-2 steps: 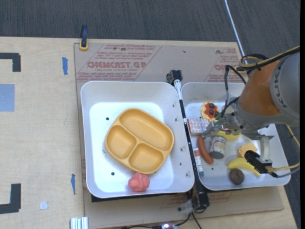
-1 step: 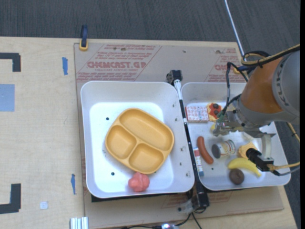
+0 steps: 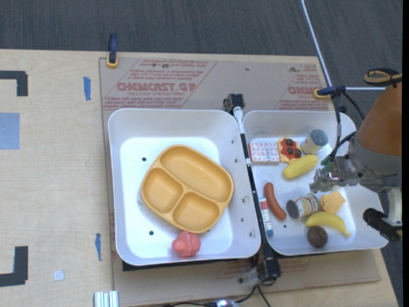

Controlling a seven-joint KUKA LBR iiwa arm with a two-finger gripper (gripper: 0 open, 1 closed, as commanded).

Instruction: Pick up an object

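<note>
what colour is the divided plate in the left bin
Yellow-orange, seen clearly in the camera view: the divided plate in the left bin.

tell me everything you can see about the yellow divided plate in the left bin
The yellow divided plate looks like matte plastic, a rounded shape with three compartments: one long section along its upper edge and two smaller ones below. It lies flat, right side up, turned at a slant on the floor of the left bin. A pink lump sits just below it.
</note>
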